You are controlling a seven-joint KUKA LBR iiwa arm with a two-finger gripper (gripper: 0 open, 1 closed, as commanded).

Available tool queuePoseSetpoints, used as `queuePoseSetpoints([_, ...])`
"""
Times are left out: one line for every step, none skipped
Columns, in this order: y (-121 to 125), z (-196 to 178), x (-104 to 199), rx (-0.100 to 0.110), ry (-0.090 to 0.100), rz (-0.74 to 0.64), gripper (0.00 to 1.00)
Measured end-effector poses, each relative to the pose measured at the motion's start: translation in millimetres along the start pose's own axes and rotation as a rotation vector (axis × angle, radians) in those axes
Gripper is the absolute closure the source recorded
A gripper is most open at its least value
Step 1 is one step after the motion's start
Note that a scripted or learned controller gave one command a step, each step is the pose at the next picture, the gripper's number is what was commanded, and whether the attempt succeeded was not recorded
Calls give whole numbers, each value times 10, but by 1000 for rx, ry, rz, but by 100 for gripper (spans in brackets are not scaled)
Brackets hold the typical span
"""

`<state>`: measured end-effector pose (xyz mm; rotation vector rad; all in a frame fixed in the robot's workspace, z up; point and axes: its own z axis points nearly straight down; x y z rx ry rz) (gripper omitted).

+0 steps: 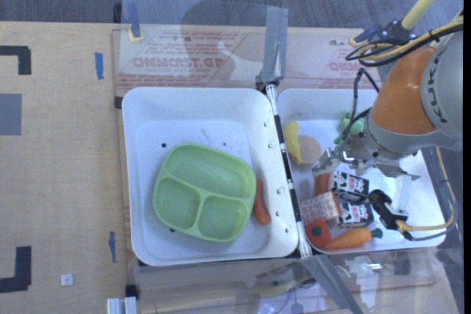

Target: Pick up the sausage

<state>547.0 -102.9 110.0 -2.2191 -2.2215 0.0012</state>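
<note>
Sausage (pixel 260 204) in left bin (pixel 140 110), beside tray (pixel 203 191) — end effector (pixel 333 158) over right-bin clutter, jaw state unclear; risk wrong-item grab.

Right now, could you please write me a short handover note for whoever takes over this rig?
Tool: the tool is low over the right bin, above the pile of toy food; nothing is visibly held.
Sausage: the orange-red sausage lies in the left bin, beside the right edge of the green divided plate.
Done: nothing yet; the sausage is untouched.
Left: bring the arm across to the left bin, grasp the sausage and lift it.
</note>
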Motion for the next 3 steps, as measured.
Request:
queuePoseSetpoints([-243,186,-700,-2,0,-262,0])
queuePoseSetpoints([-229,80,-703,-7,-2,-260,100])
queuePoseSetpoints([-224,-347,-630,-6,-4,-660,100])
